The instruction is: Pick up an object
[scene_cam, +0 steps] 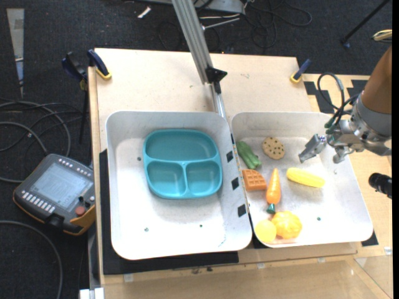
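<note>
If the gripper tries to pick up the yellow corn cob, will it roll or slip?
The yellow corn cob looks rounded and elongated, so a nudge would probably roll it sideways on the right bin. It seems a stiff, light toy, likely smooth, and may slip unless gripped across its narrow width.

No legible text, label, brand, number or sign appears anywhere. The handheld control unit [55, 195] beside the table [162, 83] has a lit screen, but its contents are too small and blurred to read.

arm: enters from right, wrist bent leftward | pincer [319, 149]: fingers spread, holding nothing
</note>
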Available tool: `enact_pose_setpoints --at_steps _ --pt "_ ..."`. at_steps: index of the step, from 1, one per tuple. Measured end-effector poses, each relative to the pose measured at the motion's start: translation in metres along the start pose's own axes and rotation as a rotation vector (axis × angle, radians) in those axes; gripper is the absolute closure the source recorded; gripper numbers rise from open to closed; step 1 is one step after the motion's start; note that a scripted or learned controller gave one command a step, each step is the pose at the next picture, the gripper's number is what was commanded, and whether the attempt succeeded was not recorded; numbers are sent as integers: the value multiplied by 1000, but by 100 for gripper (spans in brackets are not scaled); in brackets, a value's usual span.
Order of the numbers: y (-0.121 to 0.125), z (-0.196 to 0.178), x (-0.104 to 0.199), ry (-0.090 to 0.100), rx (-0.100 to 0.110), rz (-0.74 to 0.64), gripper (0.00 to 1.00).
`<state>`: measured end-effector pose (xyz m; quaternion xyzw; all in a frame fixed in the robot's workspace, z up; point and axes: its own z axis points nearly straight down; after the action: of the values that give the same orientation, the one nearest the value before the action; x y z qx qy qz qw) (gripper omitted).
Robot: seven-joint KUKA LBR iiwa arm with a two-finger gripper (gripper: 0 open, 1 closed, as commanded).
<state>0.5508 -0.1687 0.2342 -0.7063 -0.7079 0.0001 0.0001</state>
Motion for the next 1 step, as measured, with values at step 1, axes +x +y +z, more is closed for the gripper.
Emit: enact_pose_setpoints --at_steps 1 --pt "0 0 0 0 0 2 0"
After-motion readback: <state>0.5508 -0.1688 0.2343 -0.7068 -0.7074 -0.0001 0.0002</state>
